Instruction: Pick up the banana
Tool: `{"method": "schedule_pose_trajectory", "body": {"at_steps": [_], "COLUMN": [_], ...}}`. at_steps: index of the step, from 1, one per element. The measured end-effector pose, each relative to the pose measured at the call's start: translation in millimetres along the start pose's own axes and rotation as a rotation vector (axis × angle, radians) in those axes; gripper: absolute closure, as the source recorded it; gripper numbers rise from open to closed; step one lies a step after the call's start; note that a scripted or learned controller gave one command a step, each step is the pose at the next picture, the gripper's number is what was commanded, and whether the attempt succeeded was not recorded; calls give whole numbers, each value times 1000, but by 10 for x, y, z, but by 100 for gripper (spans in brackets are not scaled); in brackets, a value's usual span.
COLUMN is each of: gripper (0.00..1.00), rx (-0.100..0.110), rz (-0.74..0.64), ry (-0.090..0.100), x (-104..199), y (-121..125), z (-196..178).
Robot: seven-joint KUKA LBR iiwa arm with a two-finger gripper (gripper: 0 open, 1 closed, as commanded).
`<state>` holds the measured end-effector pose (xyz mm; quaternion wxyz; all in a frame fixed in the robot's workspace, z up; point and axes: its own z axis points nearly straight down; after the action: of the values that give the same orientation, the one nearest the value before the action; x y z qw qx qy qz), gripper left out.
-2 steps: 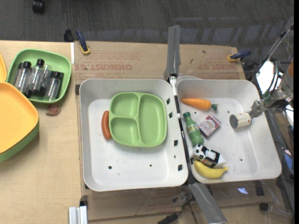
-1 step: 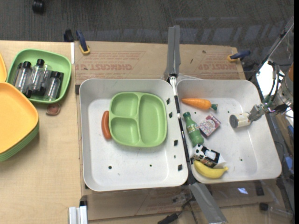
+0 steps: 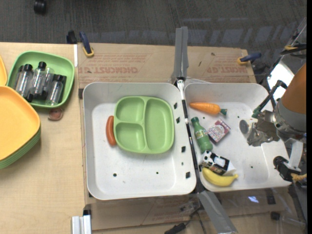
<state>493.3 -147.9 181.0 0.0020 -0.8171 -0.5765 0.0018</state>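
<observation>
Dark grey carpet (image 3: 146, 9) beyond a wooden bench (image 3: 44, 199) with cardboard sheet (image 3: 131, 65).

Yellow banana (image 3: 219, 177) at 6 o'clock of right white bin (image 3: 253, 172), black-white cow-patterned toy (image 3: 215, 161) above it, green bottle (image 3: 200, 134), orange carrot (image 3: 206, 108) at 11, pink carton (image 3: 218, 131); left bin (image 3: 136, 184) holds green divided plate (image 3: 144, 125), red sausage (image 3: 111, 130).
</observation>
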Motion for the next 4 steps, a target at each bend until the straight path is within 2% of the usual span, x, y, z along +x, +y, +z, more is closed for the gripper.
{"method": "schedule_pose_trajectory", "body": {"at_steps": [1,2,3,4], "gripper": [100,100,100,100], "rx": [1,-2,-2,-4], "rz": [437,870,719,1006], "ry": [0,-2,-3,0], "x": [357,900,1395,2340], "y": [-302,-326,50,-88], "z": [52,-91,-92,-101]}}
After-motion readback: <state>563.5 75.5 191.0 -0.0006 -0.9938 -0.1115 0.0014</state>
